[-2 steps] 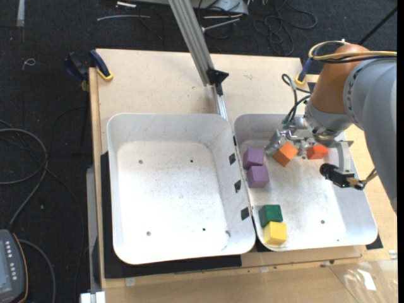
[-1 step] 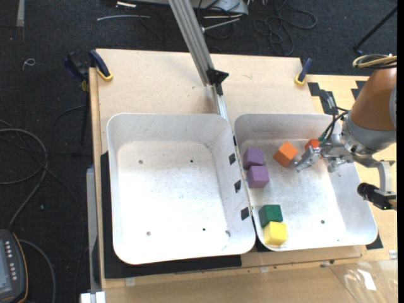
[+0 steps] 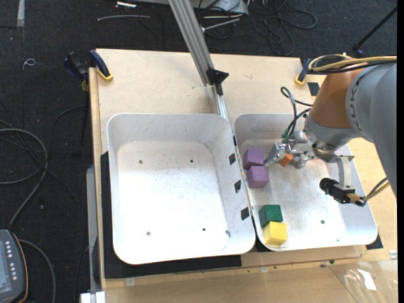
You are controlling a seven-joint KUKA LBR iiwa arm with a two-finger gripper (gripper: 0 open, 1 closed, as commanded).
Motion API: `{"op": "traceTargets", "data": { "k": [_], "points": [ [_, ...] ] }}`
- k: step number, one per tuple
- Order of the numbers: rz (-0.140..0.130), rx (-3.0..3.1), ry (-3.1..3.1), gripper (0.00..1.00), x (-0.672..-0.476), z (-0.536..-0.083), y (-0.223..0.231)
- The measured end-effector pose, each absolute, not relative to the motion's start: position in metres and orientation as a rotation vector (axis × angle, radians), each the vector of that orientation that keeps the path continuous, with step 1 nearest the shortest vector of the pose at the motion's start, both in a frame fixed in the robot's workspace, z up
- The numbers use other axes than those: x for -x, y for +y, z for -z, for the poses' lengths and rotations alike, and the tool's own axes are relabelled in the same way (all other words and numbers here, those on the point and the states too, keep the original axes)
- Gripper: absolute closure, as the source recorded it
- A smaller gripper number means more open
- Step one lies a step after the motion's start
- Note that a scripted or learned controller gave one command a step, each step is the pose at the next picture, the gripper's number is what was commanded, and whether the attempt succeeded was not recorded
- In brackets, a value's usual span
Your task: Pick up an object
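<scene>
Two purple blocks (image 3: 255, 167) stacked along bin's left wall | gripper (image 3: 287, 155) beside them

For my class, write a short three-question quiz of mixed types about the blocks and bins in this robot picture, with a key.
1. True or false: the two purple foam blocks lie in the left shallow white bin.
2. Which block touches the green cube? A) purple B) yellow C) none
3. Fill in: the two-finger gripper hovers over the ___ white bin, beside the purple blocks.

Key: 1 false; 2 B, the yellow cube; 3 right.
</scene>
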State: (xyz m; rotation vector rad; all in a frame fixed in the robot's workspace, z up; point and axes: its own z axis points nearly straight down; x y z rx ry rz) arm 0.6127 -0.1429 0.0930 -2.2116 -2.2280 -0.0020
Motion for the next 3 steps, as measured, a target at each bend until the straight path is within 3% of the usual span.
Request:
{"op": "traceTargets", "data": {
  "k": [1,2,3],
  "points": [
    [-0.002,2.221,-2.233,0.00,-0.644,-0.096,-0.120],
    [0.000,2.223,-2.231,1.00,-0.644,-0.107,-0.121],
    [0.013,2.214,-2.236,1.00,-0.659,-0.201,-0.040]
  ]
}}
